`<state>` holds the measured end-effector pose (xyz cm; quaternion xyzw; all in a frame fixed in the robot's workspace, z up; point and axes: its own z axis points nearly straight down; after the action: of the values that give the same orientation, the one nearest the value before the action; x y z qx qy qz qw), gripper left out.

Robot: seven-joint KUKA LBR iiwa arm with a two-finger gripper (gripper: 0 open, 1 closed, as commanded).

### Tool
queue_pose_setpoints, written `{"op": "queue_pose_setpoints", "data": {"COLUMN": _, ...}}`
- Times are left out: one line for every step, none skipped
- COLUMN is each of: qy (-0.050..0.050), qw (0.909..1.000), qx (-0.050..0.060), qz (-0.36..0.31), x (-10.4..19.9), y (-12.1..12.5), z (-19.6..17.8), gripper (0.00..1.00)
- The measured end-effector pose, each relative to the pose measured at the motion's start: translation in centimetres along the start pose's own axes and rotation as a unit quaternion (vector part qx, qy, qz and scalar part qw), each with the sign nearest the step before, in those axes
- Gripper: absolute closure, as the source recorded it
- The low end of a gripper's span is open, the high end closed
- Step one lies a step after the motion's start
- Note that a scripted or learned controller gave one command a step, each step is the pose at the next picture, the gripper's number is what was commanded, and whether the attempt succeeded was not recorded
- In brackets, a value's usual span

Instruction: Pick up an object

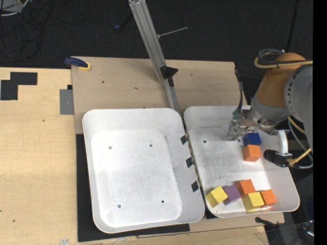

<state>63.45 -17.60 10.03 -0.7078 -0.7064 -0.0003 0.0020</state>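
Toward the right bin's far edge: blue cube, matte, square-cornered, touching an orange cube on its near side. My gripper sits low just beside the blue one; its opening I cannot tell. Nothing lifted; the grasp remains, I judge. Near edge: yellow, purple and orange blocks clustered. Left bin: smooth white plastic.

The arm is cut off by the right edge, so its base is not seen. The gripper is too small and blurred for its fingertips to be made out. The blue block is partly covered by the wrist above it. The aluminium rail is cut by the dark top border.
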Motion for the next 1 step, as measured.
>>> {"op": "queue_pose_setpoints", "data": {"qy": -0.002, "qw": 1.0, "qx": -0.002, "qz": -0.001, "x": 0.34, "y": 0.2, "z": -4.34, "gripper": 1.0}}
